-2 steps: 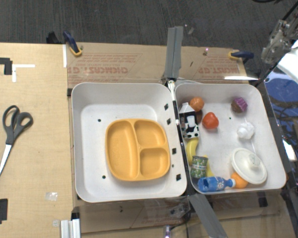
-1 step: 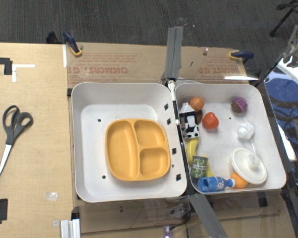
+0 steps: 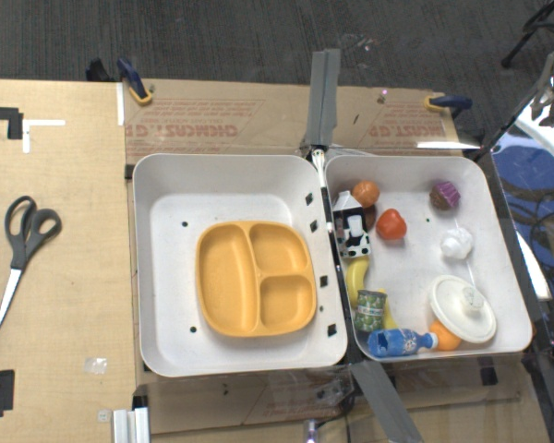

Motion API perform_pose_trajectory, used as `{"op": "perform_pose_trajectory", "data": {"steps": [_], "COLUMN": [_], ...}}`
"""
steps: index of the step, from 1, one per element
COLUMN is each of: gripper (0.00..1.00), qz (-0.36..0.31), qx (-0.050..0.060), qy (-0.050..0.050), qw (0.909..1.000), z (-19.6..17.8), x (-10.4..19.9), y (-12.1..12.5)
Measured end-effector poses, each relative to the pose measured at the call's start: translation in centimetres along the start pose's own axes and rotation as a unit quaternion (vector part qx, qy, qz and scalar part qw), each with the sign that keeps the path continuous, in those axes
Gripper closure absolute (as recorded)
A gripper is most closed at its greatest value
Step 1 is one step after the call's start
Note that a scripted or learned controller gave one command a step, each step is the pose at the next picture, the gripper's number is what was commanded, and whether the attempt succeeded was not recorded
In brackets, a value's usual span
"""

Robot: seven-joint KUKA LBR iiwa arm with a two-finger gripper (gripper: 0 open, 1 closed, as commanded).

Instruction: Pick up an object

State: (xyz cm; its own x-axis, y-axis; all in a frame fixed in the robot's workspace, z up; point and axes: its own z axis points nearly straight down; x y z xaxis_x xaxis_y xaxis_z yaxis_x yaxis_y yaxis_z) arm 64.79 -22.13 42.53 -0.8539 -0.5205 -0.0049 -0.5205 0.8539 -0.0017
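Note:
The right bin (image 3: 480,187) holds several small objects. Near its left wall lie a small carton with a black-and-white cow pattern (image 3: 351,226), a yellow banana (image 3: 355,278), a green can (image 3: 370,309) and a blue bottle (image 3: 399,342). An orange ball (image 3: 366,193), a red tomato (image 3: 391,224), a purple piece (image 3: 445,194), a small white ball (image 3: 456,244), a white lidded dish (image 3: 462,307) and an orange piece (image 3: 446,338) lie further right. The left bin (image 3: 157,247) holds a yellow divided plate (image 3: 256,278).
Scissors (image 3: 23,243) lie on the wooden bench to the left of the bins. Blue clamps (image 3: 134,79) (image 3: 448,103) hold brown cardboard behind the bins. A grey bar (image 3: 322,95) stands up between the bins at the back.

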Motion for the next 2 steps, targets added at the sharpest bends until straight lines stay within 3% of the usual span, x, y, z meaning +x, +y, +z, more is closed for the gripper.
{"op": "perform_pose_trajectory", "data": {"steps": [2], "gripper": [1.00], "qz": [0.002], "qx": [0.003], "qy": [-0.006], "qw": [1.0000], "z": [-2.00], "x": [-0.31], "y": [-0.10]}}
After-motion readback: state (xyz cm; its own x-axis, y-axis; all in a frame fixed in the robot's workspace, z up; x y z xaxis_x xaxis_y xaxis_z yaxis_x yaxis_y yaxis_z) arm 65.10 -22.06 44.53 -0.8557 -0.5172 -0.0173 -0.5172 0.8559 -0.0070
